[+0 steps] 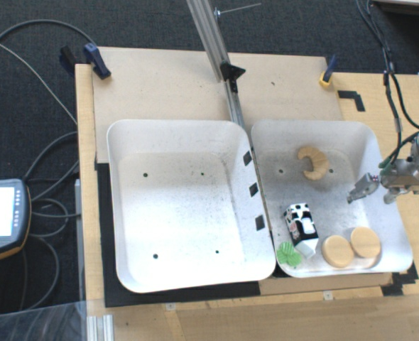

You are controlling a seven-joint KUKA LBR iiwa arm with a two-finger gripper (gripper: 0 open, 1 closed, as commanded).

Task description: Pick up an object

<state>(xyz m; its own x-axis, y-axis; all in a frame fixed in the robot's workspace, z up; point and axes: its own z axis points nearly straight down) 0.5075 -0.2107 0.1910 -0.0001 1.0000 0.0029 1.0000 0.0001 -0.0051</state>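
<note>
Along the near rim of the right bin (390,222), from left to right, lie a small green piece (289,255), a black-and-white box (302,227) with its lower end touching the green piece, and two pale wooden discs (351,247) that touch each other near the corner. Further back in that bin sits a wooden crescent (313,163), well apart from the rest. The left bin (117,162) holds nothing to pick.

At the right edge the gripper (368,186) sits over the bin's right wall, its tip pointing left. Whether it is parted or closed I cannot tell, and nothing is visibly caught in it.

The discs look stiff, light and smooth, and lie closest to the gripper. Judged from here, a pinch across one disc's edge would suit, though its neighbour crowds one side. The crescent, rigid and alone, offers a cleaner hold across its arm. The box seems light, possibly slick.
</note>
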